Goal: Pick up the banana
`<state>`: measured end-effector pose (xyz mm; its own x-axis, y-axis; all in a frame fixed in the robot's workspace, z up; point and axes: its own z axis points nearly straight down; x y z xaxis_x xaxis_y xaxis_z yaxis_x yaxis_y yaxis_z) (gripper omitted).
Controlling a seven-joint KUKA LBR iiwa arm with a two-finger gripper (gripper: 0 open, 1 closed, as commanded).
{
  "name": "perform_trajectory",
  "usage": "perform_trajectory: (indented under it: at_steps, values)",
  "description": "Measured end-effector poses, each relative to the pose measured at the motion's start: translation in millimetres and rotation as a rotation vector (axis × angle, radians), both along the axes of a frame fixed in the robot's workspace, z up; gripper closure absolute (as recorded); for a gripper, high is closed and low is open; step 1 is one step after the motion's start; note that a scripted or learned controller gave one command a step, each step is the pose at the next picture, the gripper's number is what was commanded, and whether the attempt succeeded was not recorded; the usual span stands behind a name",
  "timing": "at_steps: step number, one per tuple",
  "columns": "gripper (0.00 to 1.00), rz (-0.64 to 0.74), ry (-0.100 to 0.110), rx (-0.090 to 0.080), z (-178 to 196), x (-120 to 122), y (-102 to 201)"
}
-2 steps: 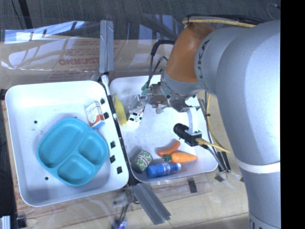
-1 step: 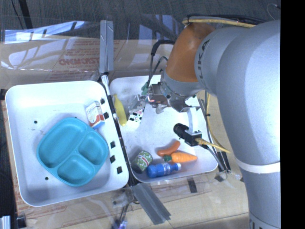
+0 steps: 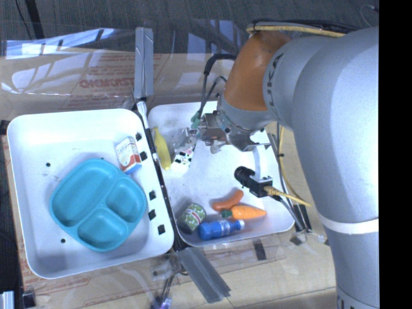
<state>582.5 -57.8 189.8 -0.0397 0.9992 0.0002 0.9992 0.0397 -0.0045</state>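
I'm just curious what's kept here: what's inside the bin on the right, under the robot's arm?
Right bin: a banana at its left wall, two carrots, a blue bottle, a green ball. The arm covers its far right corner.

The left bin holds a divided tray, with a small carton behind it. The right bin holds the banana at its left wall and a bottle at its front edge.
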Motion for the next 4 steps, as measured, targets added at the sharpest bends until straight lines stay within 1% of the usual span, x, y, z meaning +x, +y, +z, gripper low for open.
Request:
perform_trajectory:
  at_steps: [4]
  values:
    - [0.00, 0.000, 0.000, 0.000, 0.0, 0.0, 0.0]
